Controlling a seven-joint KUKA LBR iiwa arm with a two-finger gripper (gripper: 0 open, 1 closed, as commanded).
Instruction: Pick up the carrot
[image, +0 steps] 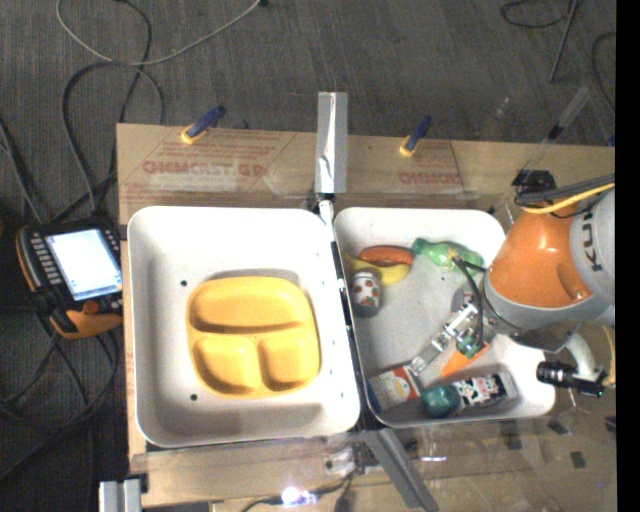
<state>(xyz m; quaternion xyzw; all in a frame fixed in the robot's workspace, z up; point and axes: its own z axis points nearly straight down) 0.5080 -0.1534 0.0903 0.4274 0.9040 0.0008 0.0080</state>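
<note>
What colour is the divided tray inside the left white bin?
Yellow. The divided plastic tray shows best in the camera view, lying in the left white bin.

Faded red print runs along the cardboard sheet (250, 170) at the far side of the bench, too washed out to read. On the right, black letters on the arm (590, 250) read "KU", cut off. The near-right bottle's label (485, 390) stays illegible.

A single fixed camera looks down at a slant from well above the bench (250, 170), far enough to take in both white bins (150, 330) whole and the floor beyond the bench's far edge. The arm (545, 265) enters right of the bins.
</note>
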